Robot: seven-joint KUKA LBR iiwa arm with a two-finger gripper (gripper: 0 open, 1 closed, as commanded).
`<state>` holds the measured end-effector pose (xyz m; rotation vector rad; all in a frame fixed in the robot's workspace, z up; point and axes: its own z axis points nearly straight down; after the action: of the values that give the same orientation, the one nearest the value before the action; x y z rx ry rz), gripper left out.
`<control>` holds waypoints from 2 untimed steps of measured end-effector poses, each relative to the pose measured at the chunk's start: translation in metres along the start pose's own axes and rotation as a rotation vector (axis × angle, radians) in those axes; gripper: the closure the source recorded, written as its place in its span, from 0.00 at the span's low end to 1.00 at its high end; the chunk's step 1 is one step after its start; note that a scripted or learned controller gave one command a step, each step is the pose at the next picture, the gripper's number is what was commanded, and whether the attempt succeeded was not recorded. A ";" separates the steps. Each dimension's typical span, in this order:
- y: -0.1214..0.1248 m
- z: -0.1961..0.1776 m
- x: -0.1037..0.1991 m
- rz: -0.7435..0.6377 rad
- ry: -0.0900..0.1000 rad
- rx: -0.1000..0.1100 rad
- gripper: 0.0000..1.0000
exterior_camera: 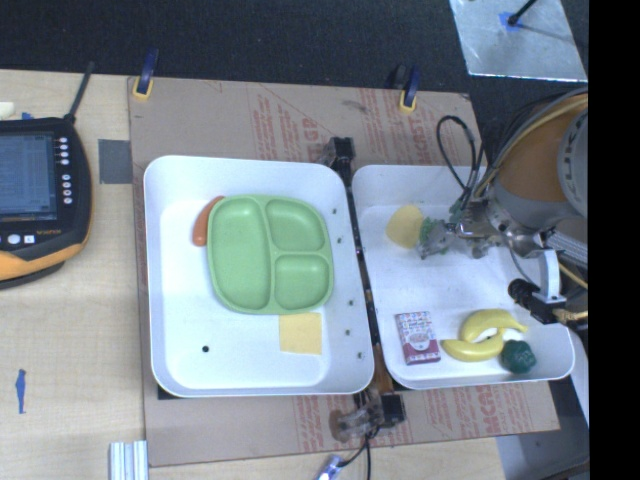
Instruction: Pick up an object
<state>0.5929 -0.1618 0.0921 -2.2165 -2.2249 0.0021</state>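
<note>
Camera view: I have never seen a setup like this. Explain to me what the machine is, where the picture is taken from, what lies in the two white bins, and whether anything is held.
One camera fixed above the bench looks down at a slant. The grey and orange shape at the right is a robot arm; its hand reaches into the right bin, beside a yellow lump. I cannot tell whether it holds it. That bin also has a small red packet, a banana and a dark green object. The left bin holds a green divided plate, an orange item peeking from under it, and a yellow square. A control tablet lies at far left.

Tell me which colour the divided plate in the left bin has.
The divided plate is light green, seen in the camera view.
</note>
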 end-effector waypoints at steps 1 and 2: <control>-0.008 -0.014 -0.037 0.002 -0.001 -0.001 0.00; 0.056 -0.118 -0.050 0.000 -0.001 -0.002 0.00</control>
<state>0.6496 -0.2114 0.2102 -2.2182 -2.2261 0.0009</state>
